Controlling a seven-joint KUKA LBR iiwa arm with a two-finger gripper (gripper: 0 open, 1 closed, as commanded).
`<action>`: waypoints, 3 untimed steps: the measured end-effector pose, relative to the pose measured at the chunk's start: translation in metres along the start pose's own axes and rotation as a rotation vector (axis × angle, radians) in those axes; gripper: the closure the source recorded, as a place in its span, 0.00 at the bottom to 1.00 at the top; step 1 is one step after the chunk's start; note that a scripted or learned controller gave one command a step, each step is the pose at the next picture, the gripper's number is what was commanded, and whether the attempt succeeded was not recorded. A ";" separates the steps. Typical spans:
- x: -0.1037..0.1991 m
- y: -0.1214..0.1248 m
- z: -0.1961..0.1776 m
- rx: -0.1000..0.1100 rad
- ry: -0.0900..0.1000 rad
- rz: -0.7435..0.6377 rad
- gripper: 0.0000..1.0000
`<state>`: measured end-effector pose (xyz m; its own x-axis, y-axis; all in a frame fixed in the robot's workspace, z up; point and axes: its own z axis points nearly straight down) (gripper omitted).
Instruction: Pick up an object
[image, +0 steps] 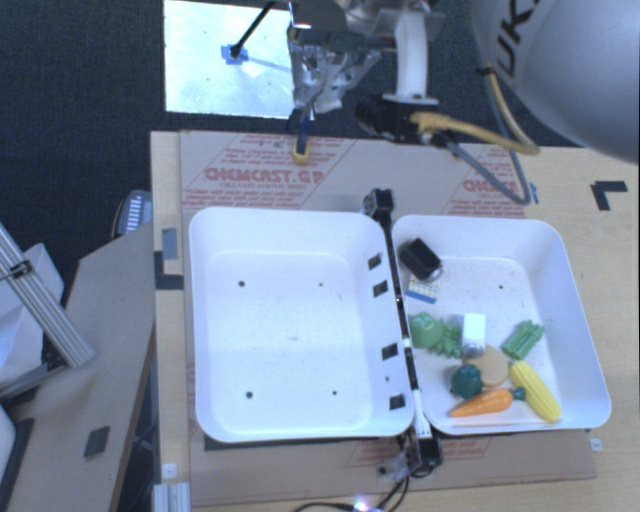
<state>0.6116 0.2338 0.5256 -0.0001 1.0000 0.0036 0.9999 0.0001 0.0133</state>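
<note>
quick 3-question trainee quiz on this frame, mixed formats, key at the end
1. True or false: the carrot lies in the left bin.
2. Which item lies just right of the carrot? A) corn cob B) black block C) white block
3. Fill in: the claw hangs above the bench, beyond the far edge of the ____ bin.

Key: 1 false, it lies in the right bin; 2 A; 3 left.
</note>
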 end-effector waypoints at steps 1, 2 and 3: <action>-0.001 -0.043 0.217 0.028 -0.009 0.001 1.00; 0.000 0.034 0.048 -0.009 0.003 -0.002 1.00; 0.000 0.032 0.047 0.008 -0.002 -0.006 1.00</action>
<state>0.6441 0.2344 0.4790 -0.0058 1.0000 0.0020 1.0000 0.0058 0.0052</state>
